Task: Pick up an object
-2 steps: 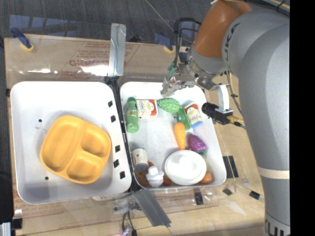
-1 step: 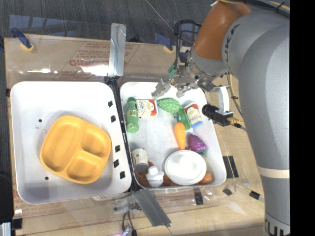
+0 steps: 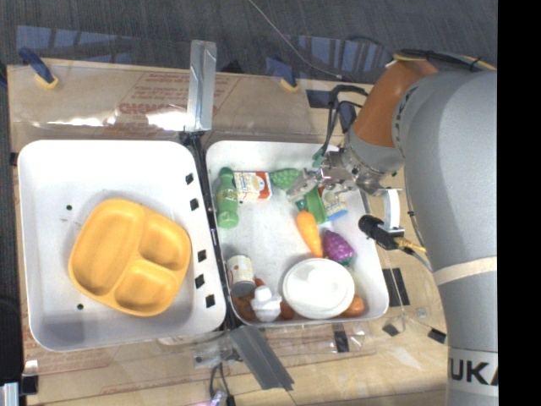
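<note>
Dark carpet lies beyond a bench point(image 3: 101, 91) covered with taped cardboard and clear sheeting, and two white bins sit on it side by side. Most of the free space is in the left bin point(image 3: 34, 311): a yellow divided plate point(image 3: 128, 255) rests near its middle, with bare white floor along every wall. The right bin point(image 3: 269, 152) is crowded. A white bowl point(image 3: 319, 288) sits against its near wall, and an open strip of floor runs between the green bottle point(image 3: 226, 197) by the left wall and the carrot point(image 3: 308, 232).

From the right, the grey arm point(image 3: 448, 167) bends over the right bin's far right corner, its orange band point(image 3: 380, 108) above the wrist. The gripper point(image 3: 314, 186) hangs low among the clutter there, just beside a green vegetable point(image 3: 286, 178) and a small carton point(image 3: 252, 184), with the carrot just below it. How far its tip is spread, and whether it grasps anything, cannot be told. A purple toy point(image 3: 337, 246) lies beside the carrot, and a small can point(image 3: 239, 271) stands near the left wall.
</note>
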`<move>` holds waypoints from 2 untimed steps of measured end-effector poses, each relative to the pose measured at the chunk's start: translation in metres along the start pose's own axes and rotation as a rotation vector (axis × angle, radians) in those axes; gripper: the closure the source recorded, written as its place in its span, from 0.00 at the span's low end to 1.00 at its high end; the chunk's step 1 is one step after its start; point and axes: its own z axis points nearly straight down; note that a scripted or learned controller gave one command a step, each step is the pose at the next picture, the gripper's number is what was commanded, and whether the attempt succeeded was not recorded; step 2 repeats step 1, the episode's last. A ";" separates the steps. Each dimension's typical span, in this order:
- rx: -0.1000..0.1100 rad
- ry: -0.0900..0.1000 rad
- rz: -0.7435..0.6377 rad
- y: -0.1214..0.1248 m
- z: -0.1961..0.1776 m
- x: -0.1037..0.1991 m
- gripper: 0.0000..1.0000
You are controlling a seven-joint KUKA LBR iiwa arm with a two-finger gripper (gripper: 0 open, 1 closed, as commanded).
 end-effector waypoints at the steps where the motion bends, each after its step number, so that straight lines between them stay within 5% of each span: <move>1: -0.005 -0.001 0.000 -0.032 0.024 0.038 0.00; 2: -0.005 -0.001 0.000 -0.032 0.024 0.038 0.00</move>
